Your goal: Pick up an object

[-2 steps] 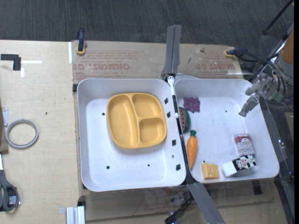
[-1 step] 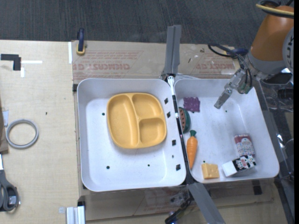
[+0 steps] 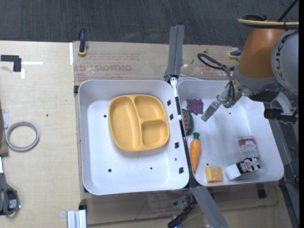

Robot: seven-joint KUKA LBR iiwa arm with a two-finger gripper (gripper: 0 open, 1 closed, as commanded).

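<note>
The right bin (image 3: 266, 127) holds several small things: a purple piece (image 3: 194, 105), a watermelon slice (image 3: 188, 121), an orange carrot (image 3: 195, 147), a yellow cheese block (image 3: 214, 174), a red-and-white can (image 3: 247, 147) and a black-and-white carton (image 3: 247, 166). My gripper (image 3: 205, 117) hangs over the bin's upper left part, slanting down and to the left. It is shut with nothing in it. Its tip is just right of the purple piece and apart from it.
A yellow divided plate (image 3: 139, 122) lies in the left bin (image 3: 95, 175). A grey bar (image 3: 175, 51) runs up from between the bins. On the bench at left lie a tape roll (image 3: 21, 136) and scissors (image 3: 7, 201).
</note>
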